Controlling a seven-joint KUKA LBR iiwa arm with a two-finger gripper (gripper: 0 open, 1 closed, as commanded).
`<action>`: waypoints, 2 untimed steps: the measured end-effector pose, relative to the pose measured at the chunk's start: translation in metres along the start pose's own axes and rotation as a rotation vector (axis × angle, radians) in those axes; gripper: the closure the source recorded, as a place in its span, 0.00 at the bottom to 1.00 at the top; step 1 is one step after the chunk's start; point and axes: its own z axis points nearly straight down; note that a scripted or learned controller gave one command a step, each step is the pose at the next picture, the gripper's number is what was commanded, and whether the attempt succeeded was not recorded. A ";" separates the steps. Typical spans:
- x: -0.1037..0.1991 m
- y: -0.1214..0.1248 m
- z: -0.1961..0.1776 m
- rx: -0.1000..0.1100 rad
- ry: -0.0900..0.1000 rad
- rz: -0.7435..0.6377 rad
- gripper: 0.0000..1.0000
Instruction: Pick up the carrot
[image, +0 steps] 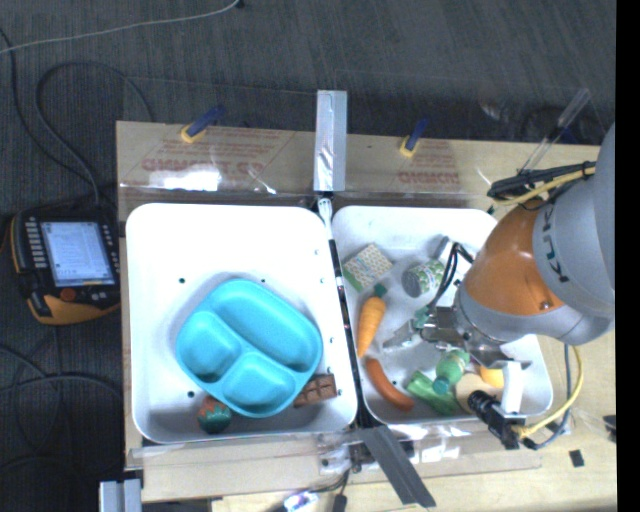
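The carrot (370, 320) is orange with a small green top and lies near the left wall of the right bin (400, 228), its tip pointing down towards the front. My gripper (418, 328) hangs low over the middle of that bin, just right of the carrot and apart from it. The grey arm with its orange band (510, 272) reaches in from the right and hides the bin floor beneath it. Nothing shows between the gripper and the carrot.
The right bin also holds a patterned block (367, 263), a green-and-white cup (424, 276), a reddish-orange sausage shape (386, 385), green pieces (436, 386) and a yellow piece (490, 378). The left bin holds a blue sectioned plate (250, 346), a brown bar (319, 390) and a red-green toy (212, 414).
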 end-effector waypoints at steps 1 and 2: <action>0.010 0.052 0.011 0.010 0.000 -0.246 0.00; 0.012 0.054 0.001 0.007 0.002 -0.247 1.00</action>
